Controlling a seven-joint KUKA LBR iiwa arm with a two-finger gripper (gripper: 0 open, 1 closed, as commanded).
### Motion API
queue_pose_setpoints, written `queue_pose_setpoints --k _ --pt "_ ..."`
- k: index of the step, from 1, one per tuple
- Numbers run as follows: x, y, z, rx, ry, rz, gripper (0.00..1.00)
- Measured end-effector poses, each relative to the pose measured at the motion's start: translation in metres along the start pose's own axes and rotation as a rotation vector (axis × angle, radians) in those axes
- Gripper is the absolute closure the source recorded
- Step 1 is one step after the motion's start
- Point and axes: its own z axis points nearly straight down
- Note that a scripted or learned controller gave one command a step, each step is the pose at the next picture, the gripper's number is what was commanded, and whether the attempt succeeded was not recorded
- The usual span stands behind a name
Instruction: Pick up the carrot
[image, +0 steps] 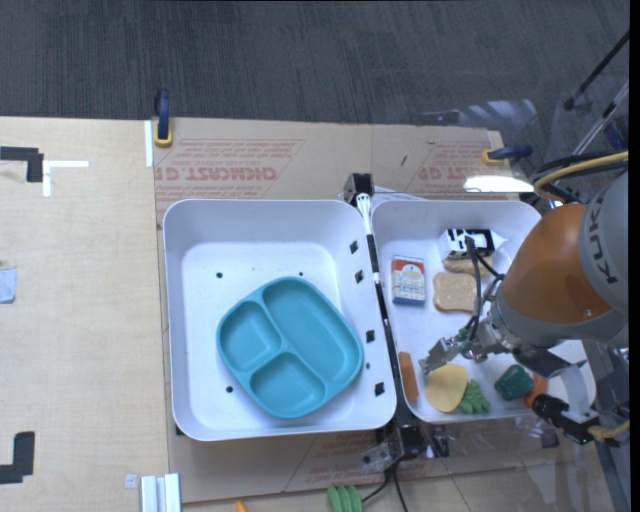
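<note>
Carrot (407, 374): a slim orange stick, laid lengthwise against the left wall of the right bin (420, 212), at roughly seven o'clock within that bin, its long axis running twelve to six. It is not held; nothing is seen between the fingers. Just beside it, toward four o'clock, a yellow rounded piece (447, 387) is found, with a green leafy item (474, 399) touching that piece's right edge. For a sound pick, the fingers are best set across the carrot's narrow width, not along its length, and lowered near its middle; the bin wall on the nine o'clock side leaves little room for the outer finger, so a slight inward offset is judged wise. Gripper (445, 352): lies at two o'clock from the carrot, near but apart from it, above the yellow piece; its fingers appear spread, pinching nothing. The arm (555, 270) enters from three o'clock, orange band uppermost, wrist angled down and leftward. Left bin (190, 300): holds a blue divided plate (289, 346).
</note>
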Motion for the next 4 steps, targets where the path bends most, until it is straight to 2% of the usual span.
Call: queue_pose_setpoints --k 1,3,4 --pt "0.000 0.000 0.001 0.001 -0.001 0.324 0.00" --pt "0.006 0.002 0.000 -0.001 -0.001 0.386 0.00" --pt "-0.032 0.049 0.001 0.003 -0.001 0.559 0.00"
